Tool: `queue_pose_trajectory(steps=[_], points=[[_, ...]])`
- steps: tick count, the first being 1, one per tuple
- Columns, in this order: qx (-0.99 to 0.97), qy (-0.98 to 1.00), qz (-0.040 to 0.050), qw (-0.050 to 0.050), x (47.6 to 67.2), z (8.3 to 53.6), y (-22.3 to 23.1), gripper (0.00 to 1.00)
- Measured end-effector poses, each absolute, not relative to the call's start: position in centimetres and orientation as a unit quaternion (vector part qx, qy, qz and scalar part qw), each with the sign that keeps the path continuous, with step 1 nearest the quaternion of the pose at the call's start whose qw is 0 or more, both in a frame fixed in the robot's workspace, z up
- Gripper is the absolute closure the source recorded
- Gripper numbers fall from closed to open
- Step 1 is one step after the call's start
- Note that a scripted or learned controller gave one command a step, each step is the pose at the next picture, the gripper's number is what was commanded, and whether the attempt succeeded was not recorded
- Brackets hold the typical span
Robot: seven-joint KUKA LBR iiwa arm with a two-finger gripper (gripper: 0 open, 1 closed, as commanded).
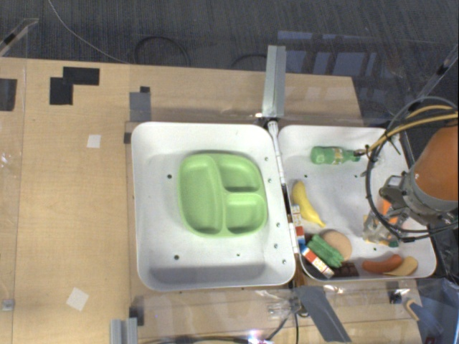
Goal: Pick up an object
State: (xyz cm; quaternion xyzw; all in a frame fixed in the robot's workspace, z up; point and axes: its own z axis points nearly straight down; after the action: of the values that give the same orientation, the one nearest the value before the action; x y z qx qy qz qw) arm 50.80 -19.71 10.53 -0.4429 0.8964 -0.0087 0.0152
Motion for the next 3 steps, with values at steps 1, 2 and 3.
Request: queue_pose_trajectory(steps=[1, 2, 3], points=[[-0.413, 0.911, -0.0062, 0.010, 55.8, 24.7, -15.4, 1.00], [-0.501, 0.866, -0.0004, 0.002, 54.1, 17.4, -20.5, 1.00], [-0.502, 0.865, -0.0015, 0.004, 54.2, 17.6, -20.4, 0.00]])
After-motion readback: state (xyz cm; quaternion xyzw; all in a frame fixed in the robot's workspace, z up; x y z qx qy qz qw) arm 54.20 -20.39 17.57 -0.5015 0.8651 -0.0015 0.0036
